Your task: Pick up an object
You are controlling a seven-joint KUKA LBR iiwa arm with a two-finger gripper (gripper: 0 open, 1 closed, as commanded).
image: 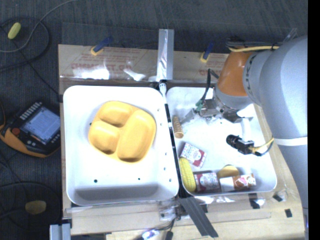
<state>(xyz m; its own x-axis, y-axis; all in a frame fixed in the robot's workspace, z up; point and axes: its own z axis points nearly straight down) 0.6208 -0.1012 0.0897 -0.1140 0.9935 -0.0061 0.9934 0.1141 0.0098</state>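
My gripper (202, 109) hangs over the upper part of the right bin (265, 156), below the arm's orange band (232, 76). Nothing shows in its grasp. A small brown ridged piece (177, 126) lies just left of it, against the bin's left wall. A red and white packet (192, 155) lies in the bin's middle. Along the bin's front lie a yellow corn cob (186, 174), a dark red bottle (207, 181) and a small yellow and red item (235, 176). A large yellow bun-shaped object (121, 130) fills the middle of the left bin (80, 184).
The grey arm (285, 94) covers the right bin's far right corner. A black part with a yellow cable (242, 144) hangs over that bin's right side. A metal divider post (165, 54) stands behind the bins. A handheld pendant (35, 129) lies on the floor at left.
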